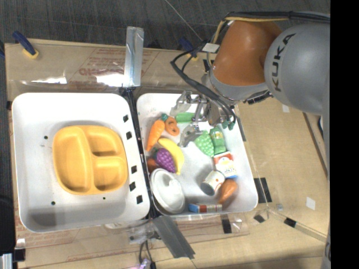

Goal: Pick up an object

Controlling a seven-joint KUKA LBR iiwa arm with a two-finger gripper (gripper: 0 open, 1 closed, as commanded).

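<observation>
Hovers over the right bin (247, 175), gripper (193, 129) low among the toys, just beside the carrot (155, 133) and banana (173, 150). Cannot tell if jaws open or closed. Better to centre on one toy, descend straight, avoid neighbours.

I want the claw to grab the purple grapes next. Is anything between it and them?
Judging by the slanted view, yes: the banana lies against the purple grapes on the side facing the claw, partly in the way.
</observation>
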